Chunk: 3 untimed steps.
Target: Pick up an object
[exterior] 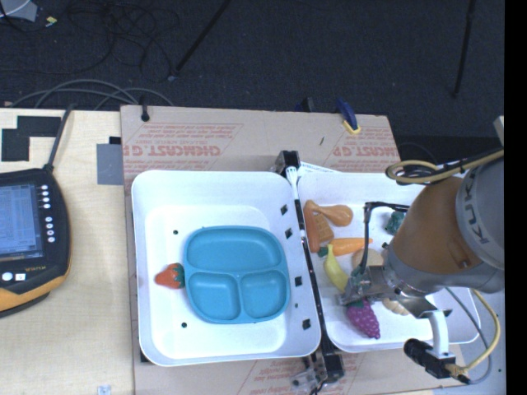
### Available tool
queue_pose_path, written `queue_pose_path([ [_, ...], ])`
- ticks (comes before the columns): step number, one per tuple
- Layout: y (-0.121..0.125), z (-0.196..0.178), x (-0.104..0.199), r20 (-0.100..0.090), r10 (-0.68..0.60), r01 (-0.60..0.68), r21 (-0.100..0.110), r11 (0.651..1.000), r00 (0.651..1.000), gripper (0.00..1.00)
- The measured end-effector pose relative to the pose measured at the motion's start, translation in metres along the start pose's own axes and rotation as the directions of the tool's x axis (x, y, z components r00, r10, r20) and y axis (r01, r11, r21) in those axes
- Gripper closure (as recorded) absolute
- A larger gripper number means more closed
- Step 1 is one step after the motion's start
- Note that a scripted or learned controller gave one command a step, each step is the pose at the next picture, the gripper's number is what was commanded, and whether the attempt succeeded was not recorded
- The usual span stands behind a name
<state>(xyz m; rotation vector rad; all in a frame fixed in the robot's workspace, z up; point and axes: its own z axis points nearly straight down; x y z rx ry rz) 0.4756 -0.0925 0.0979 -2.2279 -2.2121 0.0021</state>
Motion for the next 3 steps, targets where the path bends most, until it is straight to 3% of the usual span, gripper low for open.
queue_pose_path([
  [1,0.014,-0.117,0.056,-0.002,-0.014,0.014,-0.011,1.0,1.0,1.0],
  [2,0.0,-0.235,0.082,-0.001,-0.012,0.012,-0.012,1.0,1.0,1.0],
  [3,-0.001,-0.292,0.136,-0.001,-0.014,0.014,-0.006,1.0,1.0,1.0],
])
